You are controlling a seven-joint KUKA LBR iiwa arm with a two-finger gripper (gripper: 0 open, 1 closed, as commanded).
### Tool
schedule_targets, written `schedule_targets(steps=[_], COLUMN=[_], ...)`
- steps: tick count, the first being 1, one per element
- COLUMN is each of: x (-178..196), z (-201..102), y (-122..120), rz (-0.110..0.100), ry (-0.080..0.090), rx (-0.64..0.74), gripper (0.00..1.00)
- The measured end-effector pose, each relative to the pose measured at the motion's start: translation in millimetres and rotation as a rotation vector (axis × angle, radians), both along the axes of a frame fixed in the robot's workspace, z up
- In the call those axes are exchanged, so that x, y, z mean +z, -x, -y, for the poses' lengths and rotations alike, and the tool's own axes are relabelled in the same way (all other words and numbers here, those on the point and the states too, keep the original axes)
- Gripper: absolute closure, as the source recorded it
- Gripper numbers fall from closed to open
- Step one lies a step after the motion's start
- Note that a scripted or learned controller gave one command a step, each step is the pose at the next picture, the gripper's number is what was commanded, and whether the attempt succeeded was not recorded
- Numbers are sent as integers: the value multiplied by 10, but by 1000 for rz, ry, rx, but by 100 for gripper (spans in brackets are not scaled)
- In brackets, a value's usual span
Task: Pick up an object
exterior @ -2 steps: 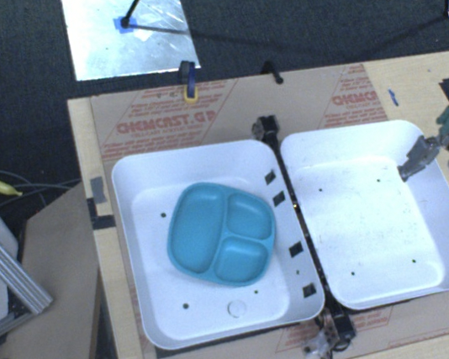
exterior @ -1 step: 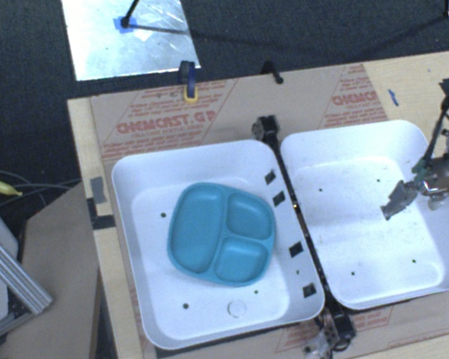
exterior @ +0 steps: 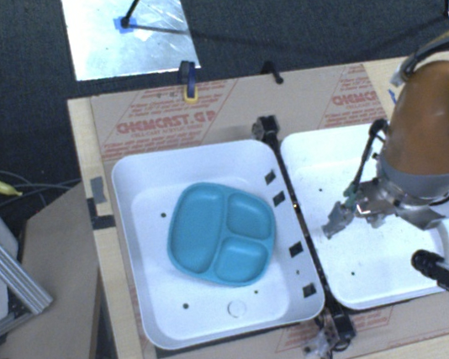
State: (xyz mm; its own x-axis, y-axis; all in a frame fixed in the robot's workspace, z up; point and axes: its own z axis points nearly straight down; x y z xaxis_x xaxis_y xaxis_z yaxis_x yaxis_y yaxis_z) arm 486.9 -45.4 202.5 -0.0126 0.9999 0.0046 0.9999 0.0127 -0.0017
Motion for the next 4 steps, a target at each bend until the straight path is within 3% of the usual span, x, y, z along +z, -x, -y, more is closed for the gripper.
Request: schedule_targets(steps=[1, 2, 3, 4], x=[130, 580, 514, 812], z=[63, -691, -1153, -661], y=[-14, -9, 4, -8], rz=[7, 9, 3, 8], ry=[5, 1, 3, 6], rx=[-8, 0, -4, -15], gripper=[100, 100, 100, 100])
